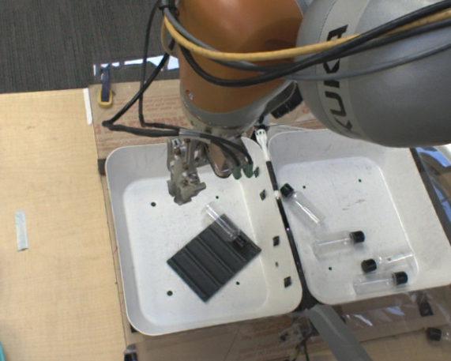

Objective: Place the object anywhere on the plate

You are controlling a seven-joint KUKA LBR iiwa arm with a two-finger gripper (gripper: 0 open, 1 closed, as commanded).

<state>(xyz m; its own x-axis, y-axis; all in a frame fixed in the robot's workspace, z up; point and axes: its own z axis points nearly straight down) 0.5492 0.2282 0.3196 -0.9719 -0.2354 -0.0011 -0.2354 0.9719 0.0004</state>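
A black ribbed plate [213,260] lies at a slant in the left bin [137,248]. A clear vial with a black cap [223,224] rests on the plate's upper right corner, cap toward the plate's middle. My gripper [185,189] hangs over the left bin's far part, up and to the left of the vial and apart from it. Nothing shows in the gripper.
The right bin [368,178] holds several clear vials with black caps, one near its left wall [297,202] and others toward its front right [381,268]. The arm's orange band and cables hang over the far rims of both bins. A wooden bench surface lies to the left.
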